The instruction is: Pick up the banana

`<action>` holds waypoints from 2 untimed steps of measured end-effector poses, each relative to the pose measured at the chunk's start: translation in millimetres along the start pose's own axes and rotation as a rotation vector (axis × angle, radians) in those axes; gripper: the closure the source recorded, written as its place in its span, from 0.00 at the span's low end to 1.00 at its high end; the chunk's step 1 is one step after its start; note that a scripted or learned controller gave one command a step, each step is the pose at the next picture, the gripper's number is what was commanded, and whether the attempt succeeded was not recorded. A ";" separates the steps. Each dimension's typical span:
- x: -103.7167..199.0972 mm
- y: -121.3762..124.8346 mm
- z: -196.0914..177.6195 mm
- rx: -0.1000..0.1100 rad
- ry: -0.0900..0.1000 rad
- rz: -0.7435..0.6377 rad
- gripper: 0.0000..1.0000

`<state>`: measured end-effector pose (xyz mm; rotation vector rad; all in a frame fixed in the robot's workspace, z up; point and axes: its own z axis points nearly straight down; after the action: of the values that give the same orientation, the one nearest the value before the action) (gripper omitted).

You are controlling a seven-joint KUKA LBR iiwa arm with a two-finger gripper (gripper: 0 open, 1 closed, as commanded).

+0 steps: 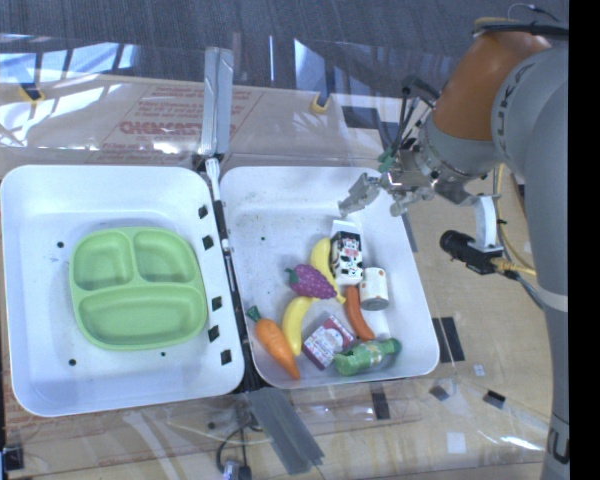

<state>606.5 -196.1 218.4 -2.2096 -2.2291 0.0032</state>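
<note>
gripper [378, 193] fingers spread with nothing between them, hanging over the right bin [270, 203] at about 1 o'clock, banana [296, 322] lying toward 6 o'clock beside a carrot [274, 342], green tray [136, 288] in left bin

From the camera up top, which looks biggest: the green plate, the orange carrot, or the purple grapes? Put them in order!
Largest to smallest, as they look in the camera view:
1. Green plate, much the biggest.
2. Orange carrot.
3. Purple grapes, only slightly smaller than the carrot, so that order is unsure.
</note>
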 end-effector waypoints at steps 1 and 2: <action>13.8 39.6 41.1 -0.002 -0.001 0.109 0.00; 46.9 -6.3 105.2 -0.025 -0.008 0.035 0.00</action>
<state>599.4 -149.2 113.2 -2.2646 -2.2070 -0.0165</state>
